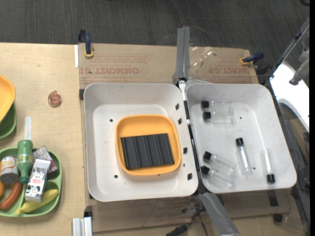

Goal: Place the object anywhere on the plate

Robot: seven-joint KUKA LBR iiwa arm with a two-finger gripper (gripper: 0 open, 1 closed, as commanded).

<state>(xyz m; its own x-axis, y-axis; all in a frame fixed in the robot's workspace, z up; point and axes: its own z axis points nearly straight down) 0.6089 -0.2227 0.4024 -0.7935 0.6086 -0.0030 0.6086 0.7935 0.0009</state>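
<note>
An orange square plate [147, 120] lies in the middle of the left white bin [98, 132]. A dark grey ribbed slab [147, 150] rests flat on the plate and covers most of its floor. In the right white bin [278, 132] lie several clear vials with black caps, among them one pair at the upper left [216, 113], one in the middle [241, 154] and one near the right wall [267, 167].
On the wooden table to the left stand a green tray [51, 198] with toy food, an orange dish [5, 100] at the edge and a small pink disc [54, 99]. A grey metal post [182, 53] rises behind the seam between the bins.
</note>
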